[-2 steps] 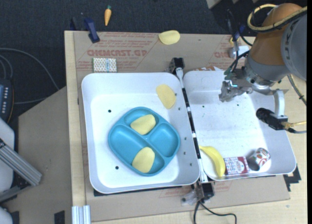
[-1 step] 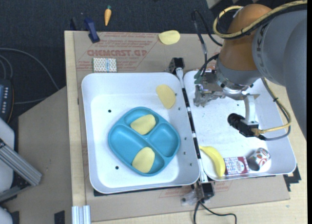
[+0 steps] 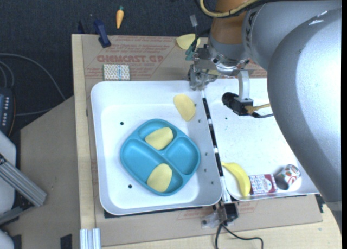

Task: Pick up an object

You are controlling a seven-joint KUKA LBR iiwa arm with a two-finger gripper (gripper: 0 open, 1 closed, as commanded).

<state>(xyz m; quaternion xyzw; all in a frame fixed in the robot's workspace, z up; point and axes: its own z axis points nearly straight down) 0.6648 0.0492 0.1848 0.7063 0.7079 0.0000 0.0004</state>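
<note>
Nearest, right bin (image 3: 303, 191): one banana (image 3: 239, 178), one can (image 3: 287, 176). Left bin (image 3: 103, 134): one blue tray (image 3: 179, 158) holding two yellow pieces; third piece (image 3: 185, 106) beyond. Farthest: hand (image 3: 199, 81), grip state indeterminable. Cardboard (image 3: 135, 58) marked "CHEMCAST".

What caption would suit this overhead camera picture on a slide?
Robot hand hovers at the left bin's far edge, near a yellow piece and blue tray.

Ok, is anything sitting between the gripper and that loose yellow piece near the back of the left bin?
Nothing visible does. The gripper hangs at the back rim by the divider, and the loose yellow piece lies just in front of it on bare bin floor. The blue tray sits nearer the camera.
</note>
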